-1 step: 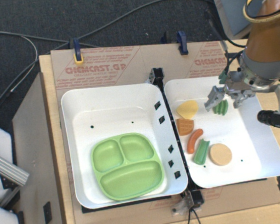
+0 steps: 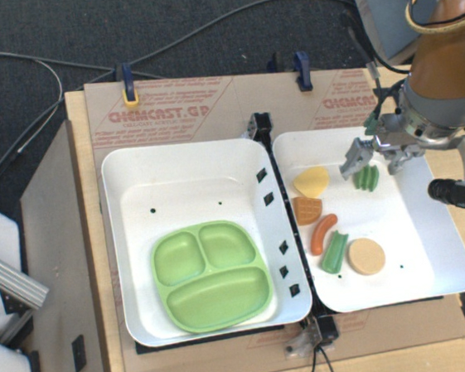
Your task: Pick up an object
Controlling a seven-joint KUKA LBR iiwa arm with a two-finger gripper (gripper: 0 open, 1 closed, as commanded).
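You've got decent open floor in the right bin point(image 2: 442, 270) along its far-right side. Left bin point(image 2: 130, 234) holds a green divided plate point(image 2: 213, 275). Right bin: yellow piece point(image 2: 312, 181), orange piece point(image 2: 307, 209), red sausage point(image 2: 323, 231), green veg point(image 2: 335, 253), tan disc point(image 2: 366, 256). Arm leans in from the right w/ claw point(image 2: 373, 159) spread open over a small green item point(image 2: 367, 177), nothing clearly gripped.

Right bin point(image 2: 443, 278) holds six toy foods. Yellow piece point(image 2: 311, 181) at upper left of the bin, orange wedge point(image 2: 307, 209) just below it. Red-orange sausage point(image 2: 323, 232) lies diagonal at mid-left, touching the long green piece point(image 2: 334, 253), also diagonal. Round tan disc point(image 2: 366, 256) lies flat just right of that green piece. Small ribbed green piece point(image 2: 368, 178) sits toward the bin's upper middle, between the claw point(image 2: 377, 159) fingers.
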